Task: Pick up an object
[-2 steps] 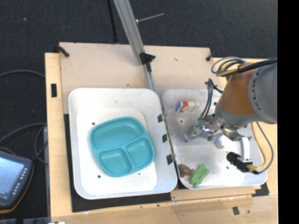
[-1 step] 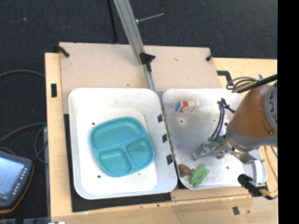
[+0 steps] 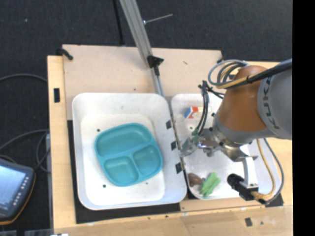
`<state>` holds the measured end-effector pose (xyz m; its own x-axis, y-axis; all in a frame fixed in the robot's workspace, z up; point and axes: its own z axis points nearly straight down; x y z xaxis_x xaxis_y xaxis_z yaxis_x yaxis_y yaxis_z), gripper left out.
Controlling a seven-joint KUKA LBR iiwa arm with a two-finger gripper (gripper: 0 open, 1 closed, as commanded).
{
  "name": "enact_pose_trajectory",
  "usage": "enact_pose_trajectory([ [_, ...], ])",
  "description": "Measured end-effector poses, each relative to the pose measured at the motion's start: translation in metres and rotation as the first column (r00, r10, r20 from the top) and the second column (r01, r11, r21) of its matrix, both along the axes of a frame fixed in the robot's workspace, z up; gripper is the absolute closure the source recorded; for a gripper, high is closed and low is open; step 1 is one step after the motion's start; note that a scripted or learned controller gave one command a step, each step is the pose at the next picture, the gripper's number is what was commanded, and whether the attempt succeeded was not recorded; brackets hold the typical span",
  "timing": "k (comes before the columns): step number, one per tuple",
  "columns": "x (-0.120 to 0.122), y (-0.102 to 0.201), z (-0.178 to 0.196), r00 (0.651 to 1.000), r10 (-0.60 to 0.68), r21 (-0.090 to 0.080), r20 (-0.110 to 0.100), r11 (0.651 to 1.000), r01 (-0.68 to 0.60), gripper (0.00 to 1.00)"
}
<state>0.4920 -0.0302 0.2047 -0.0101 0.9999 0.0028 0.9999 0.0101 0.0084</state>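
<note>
Gripper (image 3: 189,145) sits low over right bin (image 3: 183,102) near its left wall; can't tell finger state, wrist hides it. Green object (image 3: 210,184) lies just below-right of it toward the bin's near edge, long axis diagonal, brown object (image 3: 195,179) touching beside it

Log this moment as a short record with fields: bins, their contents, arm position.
left bin: holds a teal divided tray, lying flat
right bin: holds a green object, a brown object beside it, and a small red, white and blue item near the far end
arm: over the right bin, reaching in from the right
gripper: low near the right bin's left wall, nothing seen between its fingers
</note>
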Motion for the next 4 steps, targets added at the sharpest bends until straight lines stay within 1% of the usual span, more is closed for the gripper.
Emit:
enact_pose_trajectory([
  [1, 0.0, -0.005, 0.007, 1.0, -0.011, -0.002, -0.002, 1.0, 0.011, 1.0],
  [2, -0.001, -0.021, 0.013, 1.0, -0.01, -0.003, -0.004, 1.0, 0.01, 1.0],
  [3, 0.007, -0.052, 0.061, 1.0, -0.012, -0.005, -0.002, 1.0, 0.012, 1.0],
  [4, 0.021, -0.09, 0.049, 1.0, -0.014, -0.007, -0.007, 1.0, 0.014, 1.0],
])
